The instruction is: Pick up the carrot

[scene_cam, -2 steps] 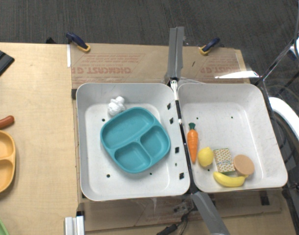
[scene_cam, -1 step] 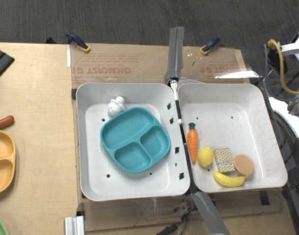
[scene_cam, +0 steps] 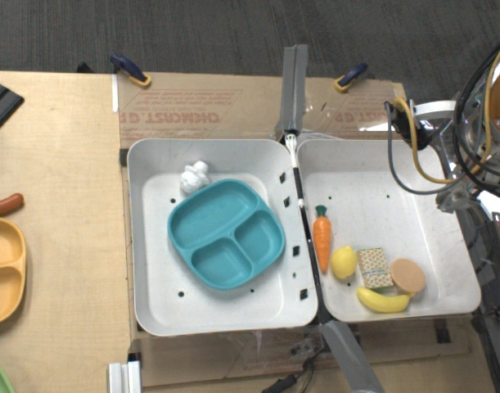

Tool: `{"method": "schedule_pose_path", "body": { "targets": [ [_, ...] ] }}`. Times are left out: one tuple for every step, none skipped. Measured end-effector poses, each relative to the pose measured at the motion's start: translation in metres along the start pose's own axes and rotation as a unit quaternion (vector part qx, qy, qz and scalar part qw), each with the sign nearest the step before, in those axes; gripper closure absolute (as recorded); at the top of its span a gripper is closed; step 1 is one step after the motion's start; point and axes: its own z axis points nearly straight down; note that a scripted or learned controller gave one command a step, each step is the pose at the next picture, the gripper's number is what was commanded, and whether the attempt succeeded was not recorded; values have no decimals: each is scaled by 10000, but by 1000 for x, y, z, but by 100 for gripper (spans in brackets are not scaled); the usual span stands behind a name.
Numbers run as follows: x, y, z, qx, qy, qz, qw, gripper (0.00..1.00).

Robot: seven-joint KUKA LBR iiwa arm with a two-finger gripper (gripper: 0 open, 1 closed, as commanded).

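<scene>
I cannot tell how my gripper [scene_cam: 470, 193] is set; it sits among cables at the far right edge of the right bin [scene_cam: 413, 178]. The carrot [scene_cam: 322, 238] lies well to the left of my gripper and a little nearer the camera, against the bin's left wall, its long axis running front to back with the green top at the far end. A lemon [scene_cam: 344, 262] sits just beside its tip, on my side.

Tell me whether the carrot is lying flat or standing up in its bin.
Lying flat. The carrot rests lengthwise on the right bin floor against its left wall, green top toward the far side.
</scene>
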Motion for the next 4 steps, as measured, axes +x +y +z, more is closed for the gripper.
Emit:
{"method": "schedule_pose_path", "body": {
  "targets": [
    [-10,49,-70,13,33,58,10000,100],
    [2,-5,-1,-1,-5,33,10000,100],
    [-23,32,-108,17,32,283,9996,100],
    [-17,17,61,-6,-8,385,9993,100]
  ]
}}
